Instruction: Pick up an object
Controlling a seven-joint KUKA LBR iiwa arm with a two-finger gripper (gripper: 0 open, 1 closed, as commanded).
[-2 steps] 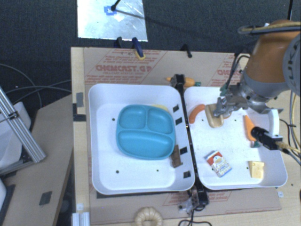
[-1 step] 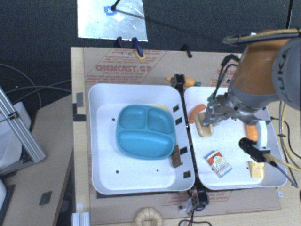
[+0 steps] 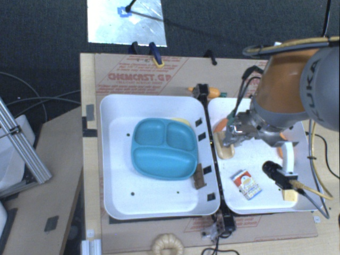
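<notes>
While the grey arm (image 3: 297,84) reaches in from the right, its pincer (image 3: 229,138) hangs low over the left part of the right bin (image 3: 260,161), close to the wall between the two bins. From this view I cannot tell if the pincer is open or closed, and I see nothing clearly held in it. A tan object (image 3: 227,151) lies directly under the pincer, partly covered by it. An orange object (image 3: 219,125) lies just behind it, near the same wall. A small red and white box (image 3: 247,185) lies nearer the front of this bin, apart from the pincer, and a yellow block (image 3: 289,195) rests at the front right corner. The left bin (image 3: 119,142) holds a blue divided plate (image 3: 164,147), with a small brown piece (image 3: 199,178) just beside its front right edge.
</notes>
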